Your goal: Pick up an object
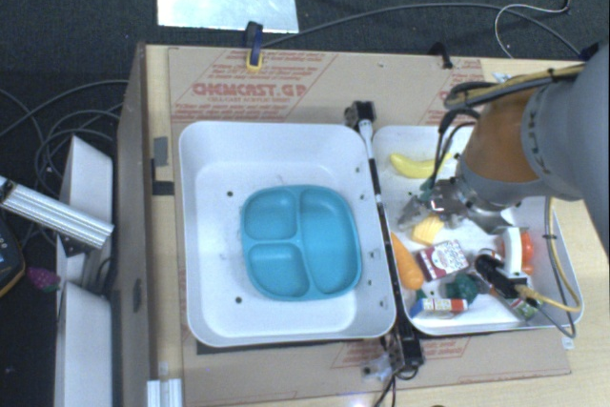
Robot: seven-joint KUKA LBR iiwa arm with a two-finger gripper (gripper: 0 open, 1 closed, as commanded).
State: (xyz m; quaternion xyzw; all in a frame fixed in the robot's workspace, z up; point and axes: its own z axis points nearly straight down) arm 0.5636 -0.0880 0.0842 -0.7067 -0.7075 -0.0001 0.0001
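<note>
Yellow block (428, 230), the likely pick target, lies in the right bin (386, 148) near its left wall, just beside an orange carrot-shaped piece (407, 266) and a dark red packet (445, 259). A banana (411, 166) sits further up the same bin.

Gripper (431, 203) is low over the bin, just above the yellow block. Fingers are metallic and tangled with cabling in this view; I cannot tell whether they are spread or pressed together, and nothing is visibly pinched between them.

Risks, as judged from this frame:
- 1: crowding. Block, carrot and packet touch or nearly touch, so a closing finger may land on a neighbour and push the block aside.
- 2: wall. The divider between the 2 bins is near; a finger on that side may strike it.
- 3: the rounded block may squirt out of a 2-finger pinch.

Room: the upper part of the right bin, around the banana, is fairly open. The lower part is packed with a green item (464, 285) and a small tube (442, 305). The left bin (205, 157) holds a blue divided tray (301, 241), with free floor all round it.
</note>
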